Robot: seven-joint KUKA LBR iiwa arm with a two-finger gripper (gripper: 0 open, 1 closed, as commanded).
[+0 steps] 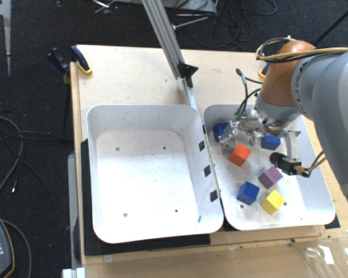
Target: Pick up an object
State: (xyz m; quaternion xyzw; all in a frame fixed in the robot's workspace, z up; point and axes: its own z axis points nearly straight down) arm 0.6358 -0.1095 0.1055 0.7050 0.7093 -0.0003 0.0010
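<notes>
Two shallow white bins sit side by side on a scuffed pale wooden bench point(133, 74). The left bin point(98, 126) is smooth plastic with rounded corners and a speckled, dirty-looking floor. The right bin point(313, 207) has all the goods — small matte cubes: an orange cube point(239, 154), a purple cube point(270, 177), a yellow cube point(272, 202), a blue cube point(248, 193) near the front, another blue one point(221, 131) up by the dividing edge, and a third blue block point(271, 142) tucked under the wrist.

The grey arm comes in from the right with its orange band, and the metallic end effector point(243, 133) hangs low over the back of the right bin, just above the orange cube and beside the blue one at the edge. Honestly can't tell how its jaws stand — too much clutter there. Nothing visibly gripped.
</notes>
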